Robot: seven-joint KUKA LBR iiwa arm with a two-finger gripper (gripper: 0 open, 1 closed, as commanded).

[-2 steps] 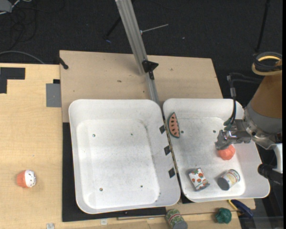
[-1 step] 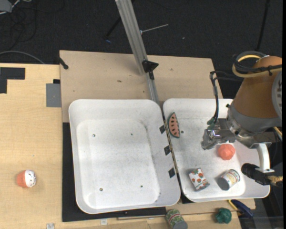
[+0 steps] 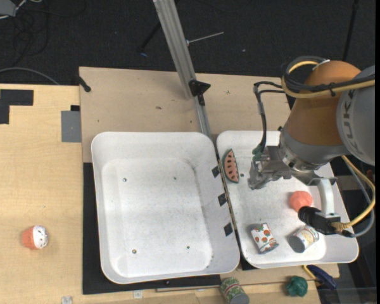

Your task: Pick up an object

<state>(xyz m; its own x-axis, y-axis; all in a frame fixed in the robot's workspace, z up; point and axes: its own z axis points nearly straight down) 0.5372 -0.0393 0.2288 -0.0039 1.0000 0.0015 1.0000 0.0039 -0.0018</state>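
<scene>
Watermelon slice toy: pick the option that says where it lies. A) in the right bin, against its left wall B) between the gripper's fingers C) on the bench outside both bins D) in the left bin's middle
A: the watermelon slice lies inside the right bin, up against its left wall, left of the gripper and apart from it.

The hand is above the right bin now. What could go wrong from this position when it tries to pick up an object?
1. The hand hangs between the watermelon slice and the orange ball, over neither; descending straight would probably close on nothing.
2. The slice lies against the right bin wall, so a finger may hit the rim.
3. The ball is round and could roll away. The patterned box and small can sit close together and could be knocked.
</scene>
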